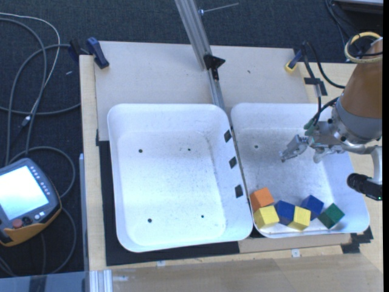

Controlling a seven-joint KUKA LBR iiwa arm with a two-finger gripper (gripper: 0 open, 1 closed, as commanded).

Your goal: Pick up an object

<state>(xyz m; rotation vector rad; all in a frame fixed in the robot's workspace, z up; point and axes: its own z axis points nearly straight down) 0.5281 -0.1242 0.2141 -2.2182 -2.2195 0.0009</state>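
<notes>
Camera view: I read this as the approach step, end effector [296, 148] over the right bin [267, 123], grip state indiscernible, cubes clustered at its near edge, so next I'd descend toward the orange cube [262, 196].

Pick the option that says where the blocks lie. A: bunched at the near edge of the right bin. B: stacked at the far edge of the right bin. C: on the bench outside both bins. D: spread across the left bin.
A: the orange block, the yellow blocks and the others sit together along the near edge of the right bin.
</notes>
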